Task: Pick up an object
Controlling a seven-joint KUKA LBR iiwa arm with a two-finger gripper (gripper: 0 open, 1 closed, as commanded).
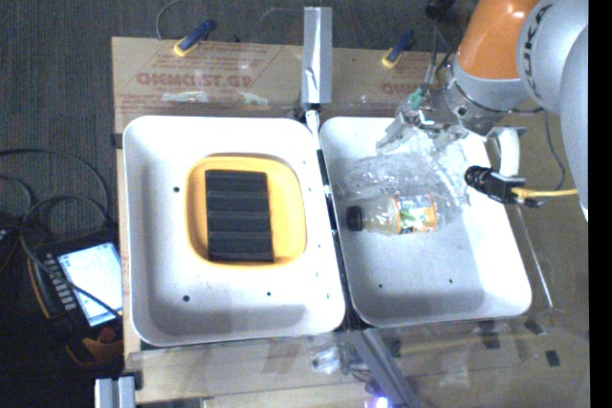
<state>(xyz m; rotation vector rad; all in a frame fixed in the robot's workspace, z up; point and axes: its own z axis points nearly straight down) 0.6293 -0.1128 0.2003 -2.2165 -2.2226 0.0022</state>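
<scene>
Camera view: hand (413, 118) sits at the right bin's (478, 291) upper edge, over crumpled clear plastic (406, 169); finger state cannot be told. Small bottle (397, 216) lies on its side at bin centre. Left bin (153, 282) holds a yellow-and-black tray (244, 210).

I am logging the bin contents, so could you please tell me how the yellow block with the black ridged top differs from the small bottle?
The yellow block rests flat in the left bin; the bottle lies on its side in the right bin. The block is broad, squarish and opaque, whereas the bottle is slimmer, see-through, dark-capped and labelled. The block lies alone; the bottle sits against crumpled clear plastic. Neither is in the gripper.
</scene>
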